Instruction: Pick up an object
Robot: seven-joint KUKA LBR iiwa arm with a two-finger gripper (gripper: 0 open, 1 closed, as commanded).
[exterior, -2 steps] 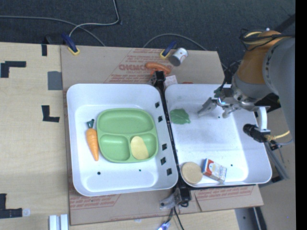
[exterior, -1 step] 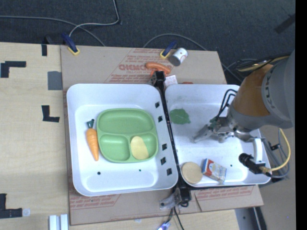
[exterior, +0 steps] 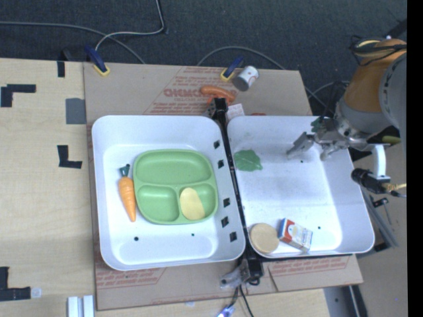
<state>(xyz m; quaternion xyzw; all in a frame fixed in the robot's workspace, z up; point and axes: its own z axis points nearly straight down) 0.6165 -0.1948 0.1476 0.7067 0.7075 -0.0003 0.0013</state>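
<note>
Brown cardboard sheet lying under both bins on the pale wooden desk. Black tape marks sitting on the desk's left. Blue-yellow clamps gripping the cardboard's far edge. Grey cable trailing across dark carpet.

We can make out red printed lettering on the brown cardboard sheet lying under the two bins, just behind the left bin; it seems to read "CHUNGA" or something close, though the letters are too blurred for us to be sure. The small red-and-white carton in the right bin carries print, but we cannot read it at all.
</note>
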